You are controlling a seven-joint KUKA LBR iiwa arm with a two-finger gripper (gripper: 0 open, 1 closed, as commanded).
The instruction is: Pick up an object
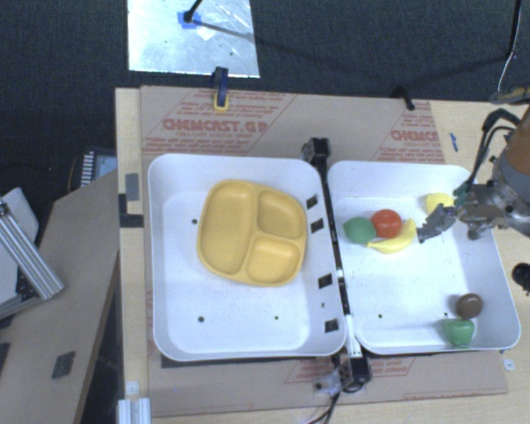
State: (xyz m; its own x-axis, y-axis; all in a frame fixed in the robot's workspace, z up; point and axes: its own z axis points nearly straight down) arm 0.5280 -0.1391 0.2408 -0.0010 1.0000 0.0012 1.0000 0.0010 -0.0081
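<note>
Banana (pixel 394 243), yellow, lies centre-right of frame in the right bin (pixel 490 272), touching a red ball (pixel 387 222); gripper (pixel 435 223) hovers just beside it, finger spacing indiscernible, presumably positioned for grasping.

A yellow three-compartment plastic plate (pixel 251 232) lies in the left white bin (pixel 172 325). In the right white bin (pixel 406 325), the grey arm's gripper (pixel 435 226) sits just beside a yellow banana (pixel 394 242), red ball (pixel 387 223) and green ball (pixel 359 230).
</note>
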